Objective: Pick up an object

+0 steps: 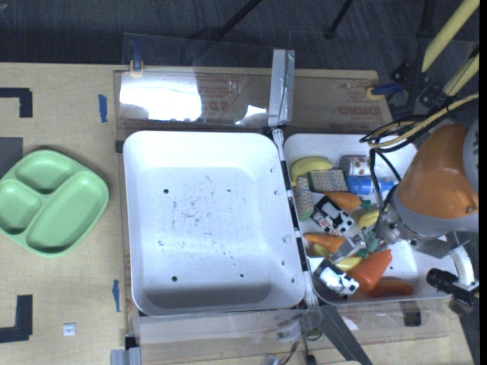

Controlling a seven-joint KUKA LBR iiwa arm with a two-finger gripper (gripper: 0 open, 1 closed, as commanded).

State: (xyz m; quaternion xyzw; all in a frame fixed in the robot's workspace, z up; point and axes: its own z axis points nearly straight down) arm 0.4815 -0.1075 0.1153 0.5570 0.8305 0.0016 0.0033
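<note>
The right bin (434, 299) holds a heap of small items. At its back lie a yellow banana-like piece (311, 166), a speckled grey block (328, 179) and a blue can (358, 176). In the middle are an orange carrot (344, 201) and a black-and-white block (332, 216). Toward the front sit an orange piece (323, 242), a red-orange vegetable (372, 268), a yellow piece (348, 263) and a dark round cup (329, 280). My gripper (364, 239) reaches down among the items in the bin's middle, just above the red-orange vegetable. The orange wrist band (435, 175) hides the bin's right part.
The left bin (205, 211) lies beside the right one, with a shared rim between them. A green divided plate (49, 201) rests on the bench at far left. A clear plastic wall (198, 90) stands behind the bins. Cables (396, 131) hang near the arm.
</note>
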